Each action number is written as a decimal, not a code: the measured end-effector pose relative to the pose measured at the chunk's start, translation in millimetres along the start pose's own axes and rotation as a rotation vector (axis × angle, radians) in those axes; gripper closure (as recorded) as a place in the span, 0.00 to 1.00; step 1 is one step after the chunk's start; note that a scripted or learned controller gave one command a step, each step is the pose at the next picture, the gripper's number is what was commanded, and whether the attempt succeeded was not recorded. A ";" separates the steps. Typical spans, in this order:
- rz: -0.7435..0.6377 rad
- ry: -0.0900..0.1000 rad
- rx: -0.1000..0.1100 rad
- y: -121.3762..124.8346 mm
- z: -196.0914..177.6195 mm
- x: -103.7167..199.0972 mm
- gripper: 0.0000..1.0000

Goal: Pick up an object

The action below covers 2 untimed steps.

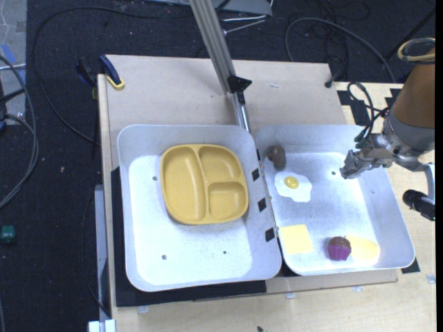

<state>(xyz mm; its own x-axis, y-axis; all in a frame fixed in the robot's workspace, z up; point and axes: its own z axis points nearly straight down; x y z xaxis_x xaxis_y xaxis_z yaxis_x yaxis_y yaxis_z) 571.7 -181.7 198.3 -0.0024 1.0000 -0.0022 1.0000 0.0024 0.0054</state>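
We are hovering the gripper (348,171) over the right bin (387,213), and we cannot tell its state. The fried egg (293,187) is lying nearest, on the bin floor. We are judging that lowering squarely over it, clear of the wall, would serve best.

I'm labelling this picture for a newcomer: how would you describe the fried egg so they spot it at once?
Look in the right white bin, at its upper left part near the divide between the two bins. The fried egg lies flat there, just below a small brown lump. It alone is white with a round yellow yolk.
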 end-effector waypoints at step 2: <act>-0.004 0.004 0.006 -4.5 -33.5 47.8 1.00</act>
<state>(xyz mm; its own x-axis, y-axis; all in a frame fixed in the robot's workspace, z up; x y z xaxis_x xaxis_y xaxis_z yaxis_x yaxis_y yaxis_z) 566.9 -133.8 231.6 -0.0065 1.0000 0.0016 1.0000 0.0065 -0.0010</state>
